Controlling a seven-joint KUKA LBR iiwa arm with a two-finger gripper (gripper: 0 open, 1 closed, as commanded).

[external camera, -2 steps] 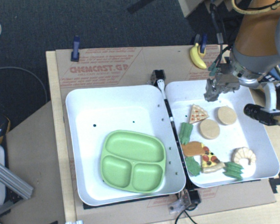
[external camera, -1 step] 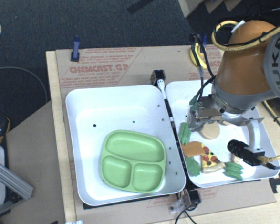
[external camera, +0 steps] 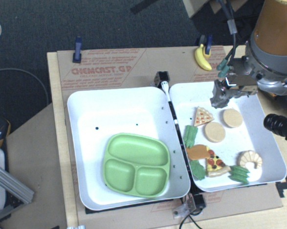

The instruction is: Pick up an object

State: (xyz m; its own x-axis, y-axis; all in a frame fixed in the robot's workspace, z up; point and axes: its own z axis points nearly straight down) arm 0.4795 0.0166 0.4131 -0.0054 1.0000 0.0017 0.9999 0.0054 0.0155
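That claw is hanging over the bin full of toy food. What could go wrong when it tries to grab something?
The food sits crowded: the two tan discs touch, so the gripper might nudge one while reaching for the other. The pizza slice lies flat, so the gripper may slide over it. Pieces near the bin's front rim, like the shrimp, could get pushed against the wall.

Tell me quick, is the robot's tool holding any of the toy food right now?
Tool: it hangs over the back of the right bin, above the pizza slice. Whether it grips anything cannot be told.
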